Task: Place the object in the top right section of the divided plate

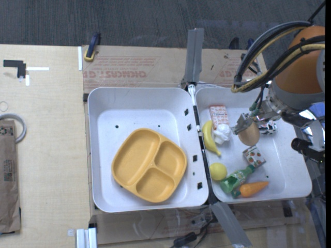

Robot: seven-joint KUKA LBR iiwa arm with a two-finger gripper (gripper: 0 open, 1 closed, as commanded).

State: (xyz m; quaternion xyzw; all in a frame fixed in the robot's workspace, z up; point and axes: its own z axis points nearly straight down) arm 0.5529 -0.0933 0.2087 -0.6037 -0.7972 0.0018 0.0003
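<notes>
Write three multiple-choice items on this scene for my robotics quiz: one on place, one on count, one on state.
1. Where is the divided plate?
A. left bin
B. right bin
C. on the cardboard

2. How many sections does the plate have?
A. two
B. three
C. four

3. How is the top right section of the plate?
A. bare
B. holding a banana
C. holding a carrot

Answers: 1 A, it lies in the left bin. 2 B, ridges split it into three. 3 A, the banana and carrot lie in the right bin.
</notes>
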